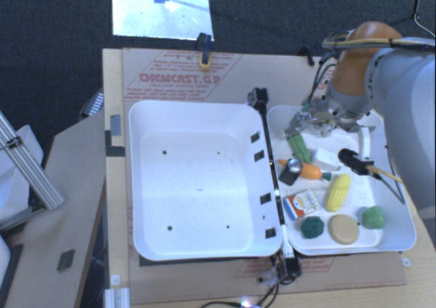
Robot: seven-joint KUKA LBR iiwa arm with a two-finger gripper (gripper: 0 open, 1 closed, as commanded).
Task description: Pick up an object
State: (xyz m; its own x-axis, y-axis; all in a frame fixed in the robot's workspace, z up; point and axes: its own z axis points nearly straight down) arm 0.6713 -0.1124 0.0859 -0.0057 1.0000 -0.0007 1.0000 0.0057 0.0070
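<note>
Hovering end effector [304, 121], perhaps above cucumber [298, 147]

The worktop [112, 225] carries a printed cardboard sheet [180, 76], and on it two white bins [197, 184] sit side by side, touching

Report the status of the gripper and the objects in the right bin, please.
Gripper low over right bin, far end. Nothing seen between fingers. Green cucumber just below it, carrot and corn beyond. Objects crowded close.
</note>
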